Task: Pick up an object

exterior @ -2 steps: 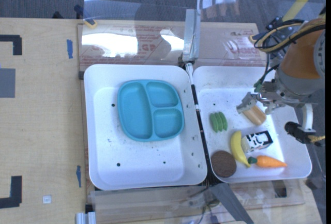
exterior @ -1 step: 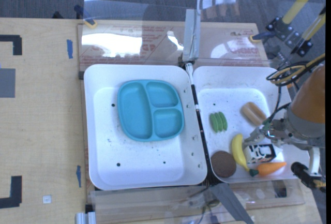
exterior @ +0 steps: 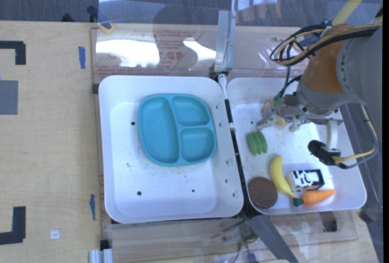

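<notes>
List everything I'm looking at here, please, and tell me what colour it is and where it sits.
Bins: 2, white, side by side on the bench; left bin, right bin.
Divided plate: 1, teal, in the left bin.
Green ridged piece: 1, green, right bin, near its left wall.
Banana: 1, yellow, right bin, lower middle.
Round disc: 1, brown, right bin, lower left corner.
Carrot: 1, orange, right bin, near the lower edge.
Card: 1, black and white, above the carrot.
Arm: 1, grey with orange band, over the right bin.
Gripper: 1, metal, above the green piece.
</notes>
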